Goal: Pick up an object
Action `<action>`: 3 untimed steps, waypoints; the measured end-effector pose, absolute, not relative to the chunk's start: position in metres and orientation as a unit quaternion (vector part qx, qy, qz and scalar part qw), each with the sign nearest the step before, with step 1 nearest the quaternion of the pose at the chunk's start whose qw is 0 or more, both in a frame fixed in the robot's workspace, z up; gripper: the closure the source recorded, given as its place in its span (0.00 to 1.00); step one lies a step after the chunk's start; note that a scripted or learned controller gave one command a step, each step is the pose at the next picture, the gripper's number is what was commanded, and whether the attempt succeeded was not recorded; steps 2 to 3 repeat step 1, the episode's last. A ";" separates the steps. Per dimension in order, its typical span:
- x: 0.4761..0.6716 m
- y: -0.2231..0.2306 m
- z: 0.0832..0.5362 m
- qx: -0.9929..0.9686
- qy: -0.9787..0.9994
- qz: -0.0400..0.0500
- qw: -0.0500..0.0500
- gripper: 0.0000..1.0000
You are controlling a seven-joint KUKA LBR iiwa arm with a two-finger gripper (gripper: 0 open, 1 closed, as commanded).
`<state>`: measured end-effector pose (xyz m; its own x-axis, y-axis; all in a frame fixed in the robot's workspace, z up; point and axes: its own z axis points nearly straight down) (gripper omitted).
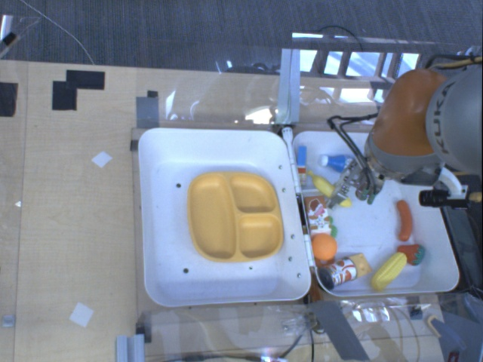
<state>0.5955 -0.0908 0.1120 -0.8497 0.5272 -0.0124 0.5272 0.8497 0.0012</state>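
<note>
While the pincer (pixel 355 187) hangs low over the right bin (pixel 438 281), its tip is right by the banana (pixel 326 188) lying near that bin's left wall, so banana is the likely target. Whether the tip touches the banana I cannot tell. Nothing is seen held, and I cannot tell how wide the pincer stands; it is a dark cluster under the arm (pixel 411 123).

Doing it well, as I judge: come straight down with the jaws across the banana's short width, not along it. Stay off the left wall and off the blue bottle (pixel 333 161) just beyond. Close fully before lifting, lift straight. The curved skin may slip or roll, so centre the grip.

Right bin contents:
- blue stick (pixel 302 157) against the left wall, far end
- carton (pixel 319 216) just nearer than the banana, by the left wall
- orange (pixel 324 248) next to the carton, nearer still
- can (pixel 341 271) on its side at the near left corner
- corn (pixel 388 269) near the near edge, with a strawberry (pixel 412 253) touching or just beside it
- sausage (pixel 405 219) toward the right wall, well apart from the banana

Left bin (pixel 162 202) holds a yellow tray (pixel 234 216) with three compartments, lying about mid-bin. Both bins sit side by side on the bench (pixel 68 217), toward its right edge.
</note>
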 end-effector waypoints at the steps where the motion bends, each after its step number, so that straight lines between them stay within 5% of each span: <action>1: 0.630 -0.052 0.216 0.368 0.930 0.003 0.006 1.00; 3: 0.630 -0.052 0.216 0.368 0.930 0.003 0.006 1.00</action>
